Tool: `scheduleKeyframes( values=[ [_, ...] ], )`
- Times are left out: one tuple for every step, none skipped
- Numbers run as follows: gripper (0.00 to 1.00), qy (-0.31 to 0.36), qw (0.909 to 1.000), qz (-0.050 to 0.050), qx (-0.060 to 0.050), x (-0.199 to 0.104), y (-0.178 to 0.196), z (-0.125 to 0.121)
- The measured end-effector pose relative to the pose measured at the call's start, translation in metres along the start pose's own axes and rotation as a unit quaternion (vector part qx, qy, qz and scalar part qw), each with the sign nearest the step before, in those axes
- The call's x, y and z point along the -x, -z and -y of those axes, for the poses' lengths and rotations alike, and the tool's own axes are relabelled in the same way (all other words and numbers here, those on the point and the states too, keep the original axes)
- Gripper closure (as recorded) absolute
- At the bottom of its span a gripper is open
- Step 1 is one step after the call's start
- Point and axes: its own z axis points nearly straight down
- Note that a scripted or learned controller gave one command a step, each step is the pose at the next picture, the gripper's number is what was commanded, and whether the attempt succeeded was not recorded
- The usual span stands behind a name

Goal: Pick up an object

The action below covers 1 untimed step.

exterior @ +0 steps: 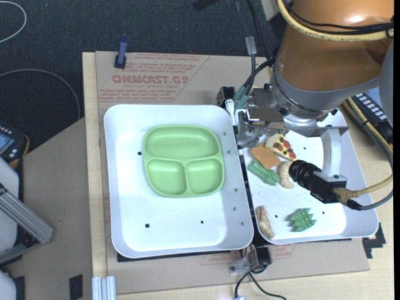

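My arm [334, 42] hangs over the far end of the right bin [356, 220], and my pincer [262, 122] sits low by that bin's far left corner, close to the wall it shares with the left bin [119, 167]. Whether it is open or closed, or has anything in it, I cannot tell — the wrist hides it.

In the right bin, a pizza slice [281, 146] and a brown cookie [265, 157] lie near its far left corner; a green bean pod [263, 173] and a mushroom [285, 174] sit mid-bin. Near the front edge lie a pale, tan piece [264, 220] and a green leafy piece [300, 219].

The left bin carries a green divided plate [184, 160] — toward its far right corner.
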Motion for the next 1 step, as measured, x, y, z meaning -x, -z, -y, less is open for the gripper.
scheduleKeyframes(
  values=[
    [1.0, -0.003, 1.0, 0.001, -0.007, 0.0309, -0.0616, -0.0023]
  ],
)
